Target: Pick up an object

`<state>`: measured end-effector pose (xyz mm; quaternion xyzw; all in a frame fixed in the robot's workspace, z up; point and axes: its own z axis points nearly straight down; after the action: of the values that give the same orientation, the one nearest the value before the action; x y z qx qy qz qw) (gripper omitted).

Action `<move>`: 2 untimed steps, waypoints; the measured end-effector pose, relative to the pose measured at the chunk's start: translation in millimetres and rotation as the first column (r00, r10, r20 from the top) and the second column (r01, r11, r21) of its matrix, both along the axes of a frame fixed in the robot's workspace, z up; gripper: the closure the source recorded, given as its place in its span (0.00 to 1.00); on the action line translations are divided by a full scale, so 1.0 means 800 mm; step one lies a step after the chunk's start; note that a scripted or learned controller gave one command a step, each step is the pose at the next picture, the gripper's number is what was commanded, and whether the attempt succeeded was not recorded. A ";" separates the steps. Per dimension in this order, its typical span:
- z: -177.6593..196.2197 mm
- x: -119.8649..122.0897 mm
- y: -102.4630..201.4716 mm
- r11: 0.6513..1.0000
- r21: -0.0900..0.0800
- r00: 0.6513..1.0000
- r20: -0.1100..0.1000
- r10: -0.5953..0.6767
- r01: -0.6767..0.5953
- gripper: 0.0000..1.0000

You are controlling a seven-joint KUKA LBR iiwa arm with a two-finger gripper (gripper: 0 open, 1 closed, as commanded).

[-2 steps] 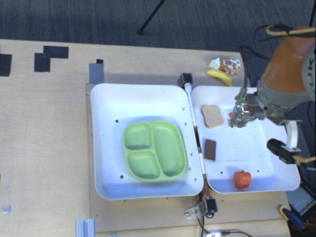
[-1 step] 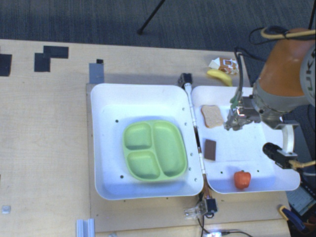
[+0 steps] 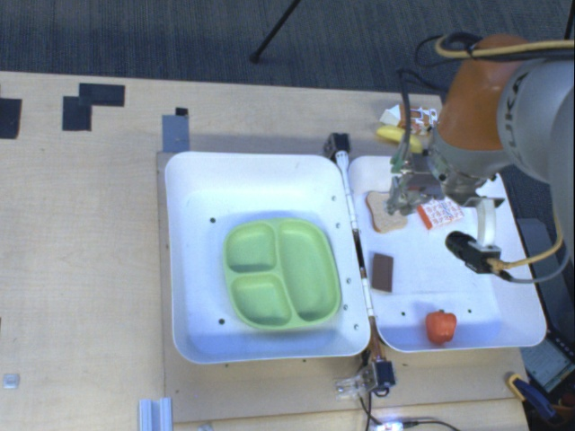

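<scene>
1. The gripper (image 3: 402, 196) is hanging low over the far left part of the right bin (image 3: 517, 330), just above a slice of toast (image 3: 384, 217).
2. I cannot tell how its grasping end is set; it is blurring into the wrist.
3. To do this well, it should be centring over the toast and descending straight, clear of the bin wall.
4. The toast is looking flat, tan and thin, so catching its edges seems tricky.

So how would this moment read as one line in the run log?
claw: low over toast slice | right bin: brown block, tomato | left bin: green tray
</scene>
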<state>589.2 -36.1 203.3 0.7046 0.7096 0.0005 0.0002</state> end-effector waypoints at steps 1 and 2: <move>0.004 -0.043 -0.061 1.000 -0.002 1.000 0.001 -0.004 0.004 1.00; 0.063 0.027 -0.018 1.000 0.000 1.000 0.003 -0.001 0.001 1.00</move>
<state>611.1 -50.7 254.1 0.7050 0.7092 0.0018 0.0014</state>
